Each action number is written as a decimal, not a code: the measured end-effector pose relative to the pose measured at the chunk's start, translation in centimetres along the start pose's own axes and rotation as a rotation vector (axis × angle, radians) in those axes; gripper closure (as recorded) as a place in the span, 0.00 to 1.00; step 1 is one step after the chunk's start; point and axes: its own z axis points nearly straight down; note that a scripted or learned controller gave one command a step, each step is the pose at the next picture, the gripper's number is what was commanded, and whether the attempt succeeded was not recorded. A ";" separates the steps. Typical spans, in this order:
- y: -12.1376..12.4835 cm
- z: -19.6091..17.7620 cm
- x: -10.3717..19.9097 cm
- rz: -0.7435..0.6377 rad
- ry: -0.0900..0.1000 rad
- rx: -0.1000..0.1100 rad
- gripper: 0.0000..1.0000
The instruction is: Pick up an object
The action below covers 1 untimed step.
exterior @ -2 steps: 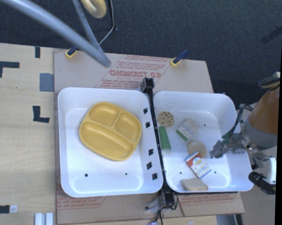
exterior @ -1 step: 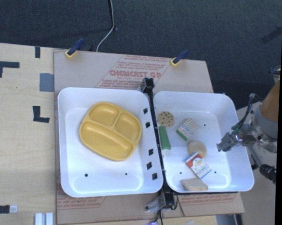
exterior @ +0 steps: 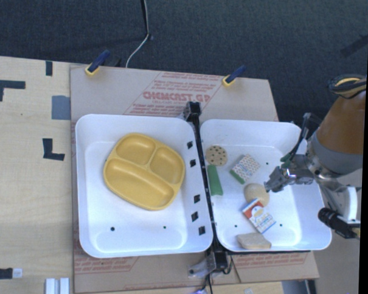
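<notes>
The right bin (exterior: 294,142) holds several small items: a round speckled cookie (exterior: 216,154), a green stick (exterior: 215,180), a patterned square packet (exterior: 245,168), a pale round lump (exterior: 254,192), a red-and-white carton (exterior: 259,216) and a tan wedge (exterior: 253,241). My gripper (exterior: 276,181) hangs over the right part of this bin, just right of the pale lump. Nothing shows between its fingertips.
The left bin (exterior: 88,169) carries a yellow divided plate (exterior: 144,170). A black divider (exterior: 198,168) runs between the two bins. Both bins rest on a cardboard sheet (exterior: 168,94) held by blue and yellow clamps (exterior: 97,61) at the back.
</notes>
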 end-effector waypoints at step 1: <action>1.9 -1.1 5.0 0.000 0.000 0.001 1.00</action>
